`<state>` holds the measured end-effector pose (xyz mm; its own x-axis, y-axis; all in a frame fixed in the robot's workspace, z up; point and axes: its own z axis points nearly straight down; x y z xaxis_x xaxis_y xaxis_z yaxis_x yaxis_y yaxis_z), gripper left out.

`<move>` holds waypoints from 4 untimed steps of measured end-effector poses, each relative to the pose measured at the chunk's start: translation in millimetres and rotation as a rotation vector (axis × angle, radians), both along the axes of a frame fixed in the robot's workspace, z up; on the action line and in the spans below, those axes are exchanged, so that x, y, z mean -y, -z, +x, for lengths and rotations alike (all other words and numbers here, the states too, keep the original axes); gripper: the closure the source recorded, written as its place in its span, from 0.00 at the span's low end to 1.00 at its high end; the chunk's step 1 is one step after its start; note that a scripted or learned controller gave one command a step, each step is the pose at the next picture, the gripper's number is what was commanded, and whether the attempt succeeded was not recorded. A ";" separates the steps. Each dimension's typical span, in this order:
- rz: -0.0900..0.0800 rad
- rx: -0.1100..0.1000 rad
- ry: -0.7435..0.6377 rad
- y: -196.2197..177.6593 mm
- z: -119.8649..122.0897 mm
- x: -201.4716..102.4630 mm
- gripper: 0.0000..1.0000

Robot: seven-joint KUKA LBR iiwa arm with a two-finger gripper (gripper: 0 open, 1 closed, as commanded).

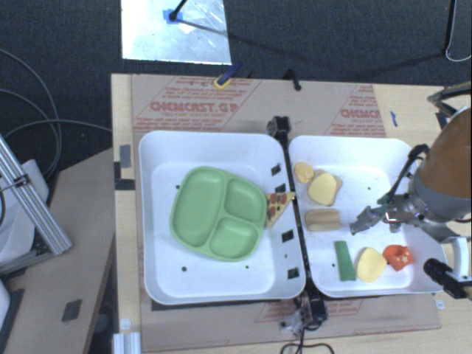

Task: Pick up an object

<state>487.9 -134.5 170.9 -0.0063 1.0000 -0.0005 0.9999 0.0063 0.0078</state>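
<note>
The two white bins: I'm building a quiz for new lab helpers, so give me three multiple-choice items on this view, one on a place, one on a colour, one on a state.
1. Where does the divided plate lie?
A. left bin
B. right bin
C. on the cardboard

2. What colour is the stick-shaped piece in the right bin?
A. red
B. green
C. blue

3. How does the pizza slice lie?
A. in the plate's middle
B. at the plate's right edge, by the divider
C. in the right bin

Answers: 1 A, the plate sits in the left bin. 2 B, it is plainly green. 3 B, it rests beside the bins' shared wall.
</note>
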 end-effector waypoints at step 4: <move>0.002 -0.001 -0.004 -54.9 0.0 -151.8 1.00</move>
<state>488.0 17.4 225.7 -0.0102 0.9999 0.0019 0.9999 0.0102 0.0064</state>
